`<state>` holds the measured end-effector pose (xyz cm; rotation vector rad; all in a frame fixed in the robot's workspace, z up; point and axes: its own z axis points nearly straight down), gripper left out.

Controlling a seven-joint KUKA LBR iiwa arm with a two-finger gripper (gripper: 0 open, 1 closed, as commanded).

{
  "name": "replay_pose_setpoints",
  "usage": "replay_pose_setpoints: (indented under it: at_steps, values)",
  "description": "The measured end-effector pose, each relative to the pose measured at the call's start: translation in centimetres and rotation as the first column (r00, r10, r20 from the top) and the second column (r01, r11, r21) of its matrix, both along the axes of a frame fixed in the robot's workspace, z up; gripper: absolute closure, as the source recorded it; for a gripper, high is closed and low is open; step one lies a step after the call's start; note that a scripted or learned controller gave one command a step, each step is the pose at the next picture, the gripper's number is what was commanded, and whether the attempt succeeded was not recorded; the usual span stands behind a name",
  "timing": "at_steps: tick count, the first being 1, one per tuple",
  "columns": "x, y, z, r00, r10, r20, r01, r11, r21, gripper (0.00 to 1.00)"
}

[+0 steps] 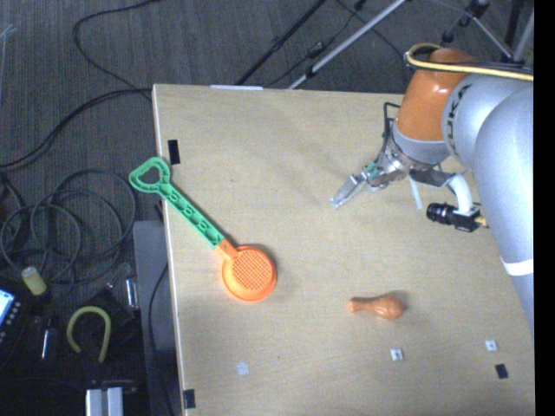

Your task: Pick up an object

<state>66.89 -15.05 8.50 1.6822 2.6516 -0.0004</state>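
A strainer with an orange mesh head (248,274) and a long green handle (184,208) lies on the tan board (286,137), its handle sticking out over the left edge. A small orange gourd-shaped piece (380,306) lies on its side nearer the front right. My gripper (349,190) hangs over the board's upper right part, pointing down and left. It is well apart from both objects, above the gourd piece and to the right of the strainer. The grey arm with its orange band (429,94) comes in from the right.
Small markers (396,354) dot the board's front. A black clip (174,152) sits on its left edge. Cables (61,224) and gear lie on the floor to the left, and stand legs (364,24) cross behind the board.
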Motion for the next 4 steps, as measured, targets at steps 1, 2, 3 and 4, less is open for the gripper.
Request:
replay_pose_setpoints:
  at_steps: [1, 2, 3, 4]
  values:
    - [0.05, 0.11, 0.94, 1.000, 0.000, 0.001, 0.000, 1.000, 0.000, 1.00]
    - [0.04, 0.11, 0.93, 1.000, 0.000, 0.001, 0.000, 1.000, 0.000, 0.00]
    - [0.09, 0.20, 1.86, 1.000, 0.000, 0.003, 0.000, 1.000, 0.002, 1.00]
    - [0.08, 0.20, 1.85, 1.000, 0.000, 0.003, 0.000, 1.000, 0.002, 0.00]
